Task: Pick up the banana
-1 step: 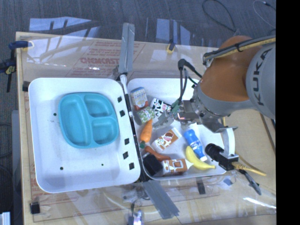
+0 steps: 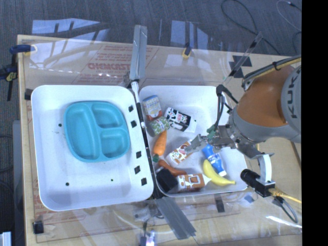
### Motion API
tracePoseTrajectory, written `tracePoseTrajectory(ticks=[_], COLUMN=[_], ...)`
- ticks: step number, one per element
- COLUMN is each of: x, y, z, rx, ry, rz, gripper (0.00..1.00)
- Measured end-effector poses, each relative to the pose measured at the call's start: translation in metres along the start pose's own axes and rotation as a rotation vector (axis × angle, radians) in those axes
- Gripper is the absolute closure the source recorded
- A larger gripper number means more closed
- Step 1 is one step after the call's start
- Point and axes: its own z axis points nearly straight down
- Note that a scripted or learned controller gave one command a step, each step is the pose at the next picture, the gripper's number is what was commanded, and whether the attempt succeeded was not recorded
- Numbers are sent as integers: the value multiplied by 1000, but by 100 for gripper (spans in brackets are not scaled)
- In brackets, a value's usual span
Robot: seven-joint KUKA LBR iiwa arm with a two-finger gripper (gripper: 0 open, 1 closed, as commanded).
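Banana (image 2: 215,173) lies in the right bin (image 2: 205,94), near its front right corner, just beside a blue-capped tube (image 2: 213,159). Jaws (image 2: 209,137) hover over the bin's middle; spread or pressed together, cannot tell. Blue tray (image 2: 97,130) in left bin (image 2: 46,188).

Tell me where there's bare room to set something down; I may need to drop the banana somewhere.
The left bin has bare floor all round the blue divided plate, widest along its near edge. In the right bin, only the far right corner is bare. Its near half is crowded: banana, carrot, cartons, and the claw.
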Motion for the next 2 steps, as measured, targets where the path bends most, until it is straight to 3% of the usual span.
tracePoseTrajectory(ticks=[1, 2], x=[-37, -37], y=[0, 1], z=[53, 27], rx=[0, -4], ry=[1, -1], rz=[-125, -236], gripper=[0, 0])
